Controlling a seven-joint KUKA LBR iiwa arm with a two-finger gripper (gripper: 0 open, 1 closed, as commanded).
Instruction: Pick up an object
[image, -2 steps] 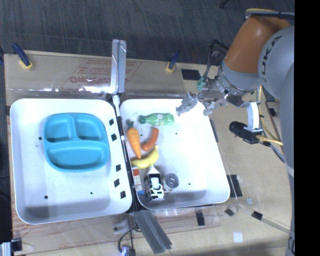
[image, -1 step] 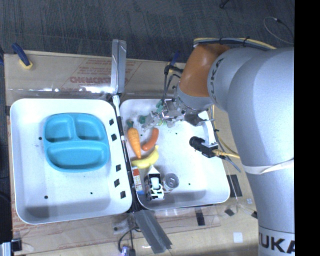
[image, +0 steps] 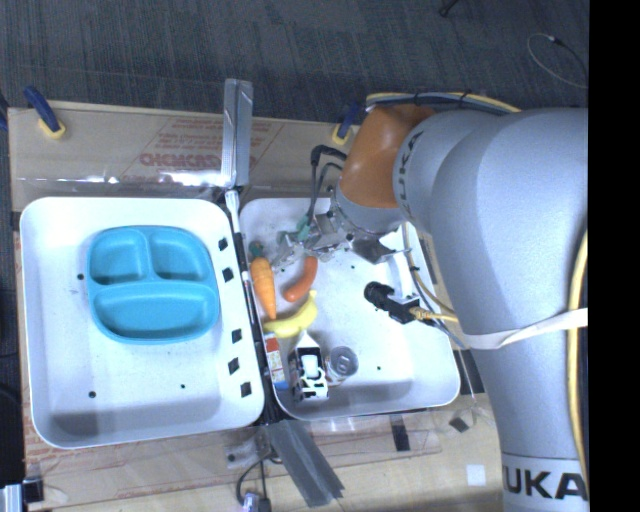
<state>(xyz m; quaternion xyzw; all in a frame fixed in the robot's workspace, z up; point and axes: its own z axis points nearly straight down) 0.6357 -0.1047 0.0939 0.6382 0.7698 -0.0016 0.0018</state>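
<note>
gripper (image: 305, 237): low over the right bin (image: 400, 395), just up and right of the carrot (image: 263, 285); tip is a blur of metal and cables, can't tell if open or closed, nothing seen held
carrot: orange, lies along the bin's left wall, leaf end up, greenish bits by its top unclear
red-orange piece (image: 301, 279): just right of carrot, slanted, upper end under the gripper; contact unclear; sausage or pepper, can't tell
banana (image: 292, 319): yellow, curved, at carrot's lower end, touching it
silver can (image: 343, 362): below and right of carrot, past the banana
black-and-white item (image: 310, 372): below carrot, beside the can, type unreadable
small packet (image: 272, 360): straight below carrot at the wall, print too small
arm (image: 480, 230): right of carrot, hides the bin's right side
blue plate (image: 152, 282): left of carrot, in the left bin (image: 60, 300), three compartments
</note>
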